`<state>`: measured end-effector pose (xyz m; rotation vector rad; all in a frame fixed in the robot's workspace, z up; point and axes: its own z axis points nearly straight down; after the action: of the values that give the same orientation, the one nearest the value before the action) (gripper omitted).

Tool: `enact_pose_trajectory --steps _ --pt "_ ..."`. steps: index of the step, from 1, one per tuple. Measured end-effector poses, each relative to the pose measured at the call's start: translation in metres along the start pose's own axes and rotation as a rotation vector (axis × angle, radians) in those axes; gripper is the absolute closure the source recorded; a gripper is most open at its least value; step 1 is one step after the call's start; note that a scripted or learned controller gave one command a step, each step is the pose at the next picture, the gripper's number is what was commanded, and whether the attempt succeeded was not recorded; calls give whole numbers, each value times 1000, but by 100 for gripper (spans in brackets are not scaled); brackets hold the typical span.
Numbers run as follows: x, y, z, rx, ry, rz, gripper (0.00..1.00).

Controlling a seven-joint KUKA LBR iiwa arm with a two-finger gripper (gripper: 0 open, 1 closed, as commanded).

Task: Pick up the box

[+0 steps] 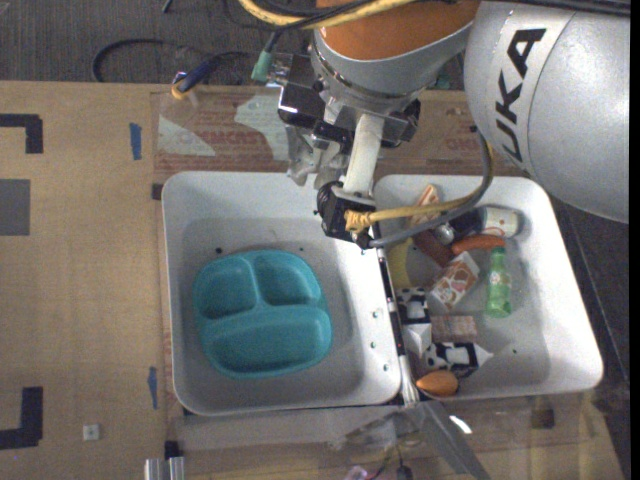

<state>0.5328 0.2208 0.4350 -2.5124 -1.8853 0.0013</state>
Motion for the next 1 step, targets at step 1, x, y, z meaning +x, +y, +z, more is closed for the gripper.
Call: enact_pose_trajectory --steps 1 --pt "-43 -43 125 1 0 -51 100"
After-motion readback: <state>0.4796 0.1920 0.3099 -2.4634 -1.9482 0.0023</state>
